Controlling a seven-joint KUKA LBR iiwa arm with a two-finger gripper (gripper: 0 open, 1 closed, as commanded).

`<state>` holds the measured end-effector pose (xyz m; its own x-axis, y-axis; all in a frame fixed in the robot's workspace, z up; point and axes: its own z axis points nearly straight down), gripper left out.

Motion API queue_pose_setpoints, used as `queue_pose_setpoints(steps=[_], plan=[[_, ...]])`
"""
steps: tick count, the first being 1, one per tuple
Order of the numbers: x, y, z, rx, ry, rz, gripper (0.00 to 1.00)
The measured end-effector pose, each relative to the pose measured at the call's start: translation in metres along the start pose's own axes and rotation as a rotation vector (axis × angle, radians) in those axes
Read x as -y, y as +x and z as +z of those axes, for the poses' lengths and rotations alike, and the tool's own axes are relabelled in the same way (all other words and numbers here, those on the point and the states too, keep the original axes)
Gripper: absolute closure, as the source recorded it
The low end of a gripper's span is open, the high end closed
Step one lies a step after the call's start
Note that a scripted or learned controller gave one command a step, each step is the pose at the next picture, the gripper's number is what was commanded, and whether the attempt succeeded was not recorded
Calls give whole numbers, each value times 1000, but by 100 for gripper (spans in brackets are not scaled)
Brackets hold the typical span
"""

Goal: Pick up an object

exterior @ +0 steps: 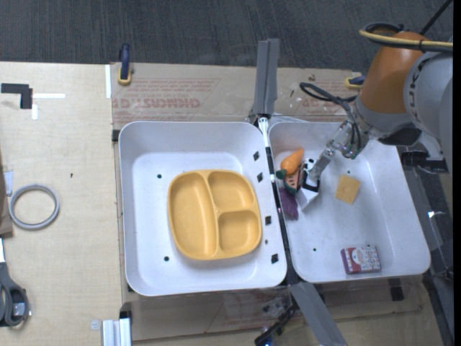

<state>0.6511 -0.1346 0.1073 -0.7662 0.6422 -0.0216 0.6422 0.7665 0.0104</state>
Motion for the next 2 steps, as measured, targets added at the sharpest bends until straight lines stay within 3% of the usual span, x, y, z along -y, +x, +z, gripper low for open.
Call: queue_pose_setpoints(steps=[1, 2], plan=[[38, -18, -88, -16, 11, 105, 0], [14, 9, -7, -2, 2, 253, 0]])
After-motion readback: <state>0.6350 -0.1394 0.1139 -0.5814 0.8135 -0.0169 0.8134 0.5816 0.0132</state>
